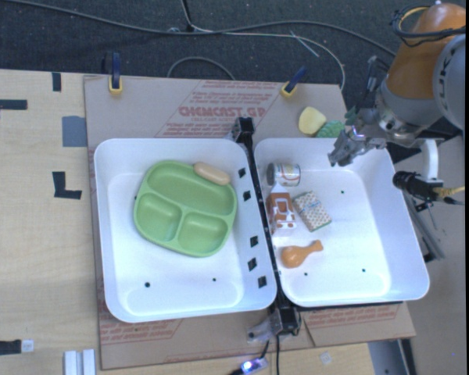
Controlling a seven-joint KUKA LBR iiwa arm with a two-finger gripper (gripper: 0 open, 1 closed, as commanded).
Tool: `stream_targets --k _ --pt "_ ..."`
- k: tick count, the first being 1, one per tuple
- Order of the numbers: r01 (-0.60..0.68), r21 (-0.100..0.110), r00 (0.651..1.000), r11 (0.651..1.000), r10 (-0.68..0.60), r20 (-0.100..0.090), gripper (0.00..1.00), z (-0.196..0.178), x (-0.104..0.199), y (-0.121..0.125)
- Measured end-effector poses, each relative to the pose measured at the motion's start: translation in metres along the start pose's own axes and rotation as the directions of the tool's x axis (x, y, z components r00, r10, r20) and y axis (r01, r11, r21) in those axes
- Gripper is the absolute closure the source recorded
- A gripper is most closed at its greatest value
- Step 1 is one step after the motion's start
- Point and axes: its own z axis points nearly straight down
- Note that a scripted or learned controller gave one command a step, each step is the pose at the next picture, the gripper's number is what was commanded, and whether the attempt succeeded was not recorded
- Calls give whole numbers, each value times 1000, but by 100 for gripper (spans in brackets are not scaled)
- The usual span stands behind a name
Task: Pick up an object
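Your gripper [342, 153] hangs over the far rim of the right bin [391, 280], near that bin's upper middle edge, with the grey arm [422, 76] and its orange band coming in from the right. You cannot tell from this view how the claw stands; the fingertips are small and dark against the rim, and nothing shows between them. The things you could pick all lie to the left of the claw and nearer the camera, clustered along the right bin's left side by the divider. Closest to the claw is a small silver can [284, 173] lying on its side, apart from the fingertips and to their lower left. Below the can sits an orange and white packet [281, 212], with a patterned box [312, 211] just beside it on its right, tilted. Nearer the front lies an orange pear-shaped toy [300, 254], well apart from the claw. Outside the bins, on the cardboard behind the right bin, a yellow object [312, 119] rests next to something green, just left of the gripper and beyond the rim. In the left bin [113, 272] a green divided tray [186, 208] lies flat, with a tan bread-like piece [212, 173] at its upper right edge, well apart from the claw.
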Motion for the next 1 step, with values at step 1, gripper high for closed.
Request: stream_targets --k 1 --pt "3 5 1000 1000 -3 -2 100 -2 50 -11"
